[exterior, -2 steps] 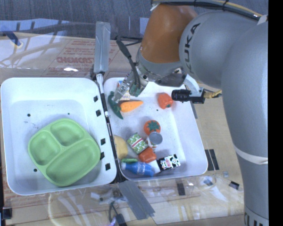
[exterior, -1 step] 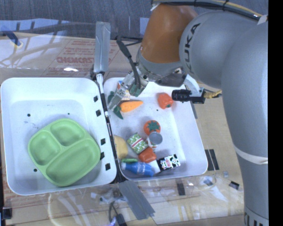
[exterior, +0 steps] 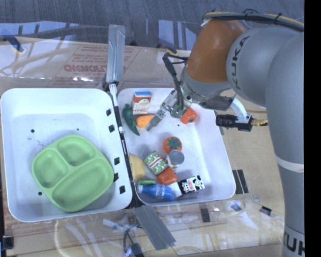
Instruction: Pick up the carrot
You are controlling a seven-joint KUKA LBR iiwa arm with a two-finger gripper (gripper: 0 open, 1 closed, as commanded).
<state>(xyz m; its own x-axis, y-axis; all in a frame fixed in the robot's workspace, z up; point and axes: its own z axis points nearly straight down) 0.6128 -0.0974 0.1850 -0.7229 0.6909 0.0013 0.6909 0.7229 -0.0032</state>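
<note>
The carrot (exterior: pixel 143 121), orange with a dark green leafy top (exterior: pixel 129 120), lies in the back left part of the right bin (exterior: pixel 219 159), just under a small juice carton (exterior: pixel 142 101). My gripper (exterior: pixel 161 115) reaches down from the right, and its tip sits right beside the carrot's orange end, touching it or nearly so. Nothing is visibly lifted. The big grey and orange arm (exterior: pixel 224 52) hangs over the bin's back right corner.
The right bin also holds a small orange item (exterior: pixel 188 116), a red tomato (exterior: pixel 172 143), a green can (exterior: pixel 155 163), a silver can (exterior: pixel 176 158), a blue bottle (exterior: pixel 155 191), a cow-patterned box (exterior: pixel 191 184) and a yellow piece (exterior: pixel 136 167). A green divided plate (exterior: pixel 72 171) lies in the left bin (exterior: pixel 21 116).
</note>
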